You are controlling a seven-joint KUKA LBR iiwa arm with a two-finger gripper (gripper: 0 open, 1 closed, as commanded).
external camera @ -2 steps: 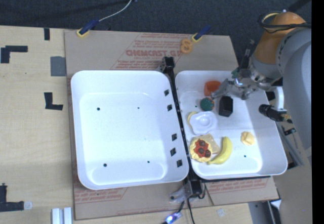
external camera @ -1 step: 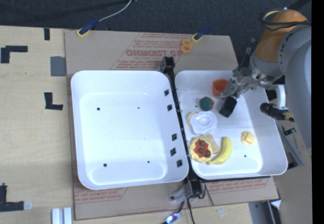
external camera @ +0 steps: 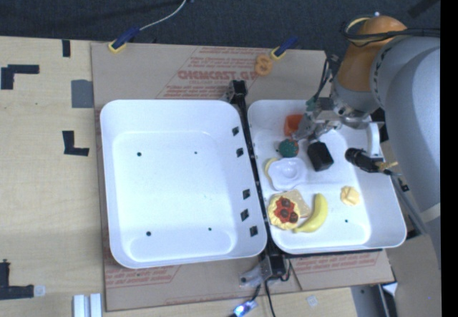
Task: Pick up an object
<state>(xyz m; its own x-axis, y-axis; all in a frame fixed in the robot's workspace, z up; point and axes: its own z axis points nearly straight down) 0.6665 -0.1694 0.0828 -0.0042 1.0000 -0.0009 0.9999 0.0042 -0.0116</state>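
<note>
1. The step in hand looks like the approach; the gripper (external camera: 313, 131) hangs low over the upper part of the right bin (external camera: 379, 237), nearest a small teal object (external camera: 288, 147) and an orange-red block (external camera: 293, 124); nothing looks lifted yet.
2. The candidates all lie in that bin: a black block (external camera: 319, 156), a white cup (external camera: 286, 171), a banana (external camera: 315, 214), a pizza slice (external camera: 286, 210), a small yellow piece (external camera: 350, 195).
3. Next, I judge, the gripper must settle squarely over one item, then descend and grasp it.
4. Whether the gripper is spread or pressed together, I cannot tell; I see nothing pinched.
</note>
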